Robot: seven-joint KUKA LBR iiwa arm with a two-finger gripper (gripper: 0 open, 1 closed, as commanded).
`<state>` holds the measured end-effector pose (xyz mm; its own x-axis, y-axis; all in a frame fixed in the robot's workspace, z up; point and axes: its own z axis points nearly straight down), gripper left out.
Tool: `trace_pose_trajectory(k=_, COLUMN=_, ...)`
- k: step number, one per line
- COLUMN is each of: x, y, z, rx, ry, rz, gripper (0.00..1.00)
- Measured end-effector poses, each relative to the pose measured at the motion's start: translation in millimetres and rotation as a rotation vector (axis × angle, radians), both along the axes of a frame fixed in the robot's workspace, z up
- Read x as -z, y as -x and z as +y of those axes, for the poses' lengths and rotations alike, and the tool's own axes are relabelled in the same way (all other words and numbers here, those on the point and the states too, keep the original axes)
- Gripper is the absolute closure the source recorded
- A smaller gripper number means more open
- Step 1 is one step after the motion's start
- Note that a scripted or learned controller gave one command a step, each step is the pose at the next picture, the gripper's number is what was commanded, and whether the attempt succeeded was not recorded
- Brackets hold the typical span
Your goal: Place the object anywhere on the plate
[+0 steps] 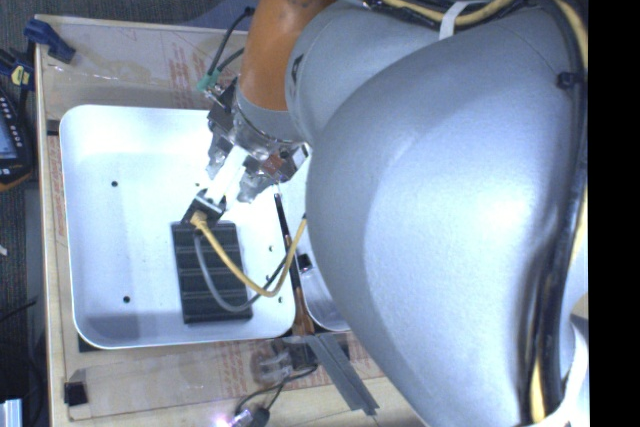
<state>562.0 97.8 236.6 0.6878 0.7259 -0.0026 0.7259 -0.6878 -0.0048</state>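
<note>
At the far left, dark gear lies at the edge of the desk, whose wooden surface frames the bins. The left white bin holds a dark ribbed rectangular object, lying flat toward the bin's near right corner, with a yellow cable curving across it. Just above the object's top edge hangs the gripper, its two pale fingers slightly spread, nothing visibly pinched between them; their tips are just beside the object's upper end. Whether they touch it cannot be told. Further right, the grey arm with its orange band covers most of the right bin.
</note>
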Motion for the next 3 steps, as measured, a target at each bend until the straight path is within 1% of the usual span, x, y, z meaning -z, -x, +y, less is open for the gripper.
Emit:
trace_pose_trajectory(k=1, x=19, y=84, z=-18, rx=-0.129, ry=0.001, rz=0.003, gripper=1.00)
trace_pose_trajectory(k=2, x=85, y=88, z=48, rx=0.170, ry=0.002, rz=0.006, gripper=1.00)
trace_pose_trajectory(k=3, x=-51, y=85, z=-82, rx=-0.017, ry=0.000, rz=-0.004, gripper=1.00)
